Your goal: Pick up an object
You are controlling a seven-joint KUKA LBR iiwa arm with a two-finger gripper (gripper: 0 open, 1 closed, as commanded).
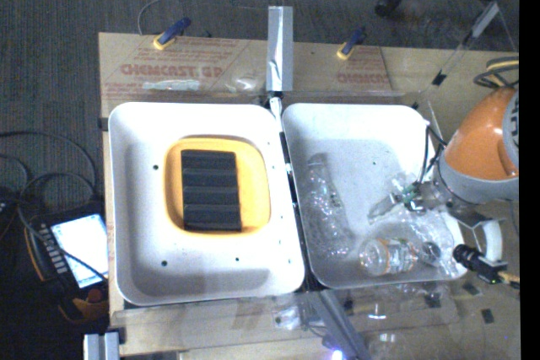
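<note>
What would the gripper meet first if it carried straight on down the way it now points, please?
Probably the crumpled clear plastic in the right bin, just below the gripper; depth is hard to judge from above.

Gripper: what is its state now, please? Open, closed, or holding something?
Gripper: cannot be told; it sits low in the right bin among the clear plastic bottles.

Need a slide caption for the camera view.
Arm over right bin of clear plastic bottles; yellow tray in left bin.
</note>
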